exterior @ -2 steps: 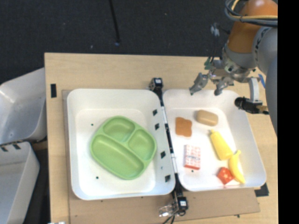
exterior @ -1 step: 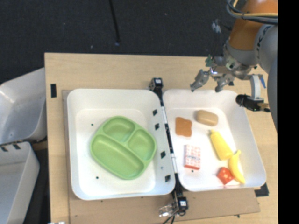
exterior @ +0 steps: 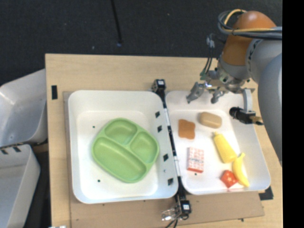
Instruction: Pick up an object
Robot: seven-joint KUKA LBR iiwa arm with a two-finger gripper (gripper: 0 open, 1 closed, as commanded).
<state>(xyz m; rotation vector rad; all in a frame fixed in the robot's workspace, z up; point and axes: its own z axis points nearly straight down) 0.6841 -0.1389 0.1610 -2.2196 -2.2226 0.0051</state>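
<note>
Metal jaws [exterior: 205,93] spread wide, gripping nothing, above a smooth tan oval bun [exterior: 210,120].

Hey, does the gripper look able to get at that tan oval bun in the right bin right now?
Probably yes. The gripper hangs open over the right white bin, near its far edge, and the tan oval bun lies just below it with its top uncovered. The orange-brown toast slice sits beside it, apart.

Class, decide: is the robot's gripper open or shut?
Open. The gripper hangs above the right bin, its two fingers spread apart, nothing between them.
</note>
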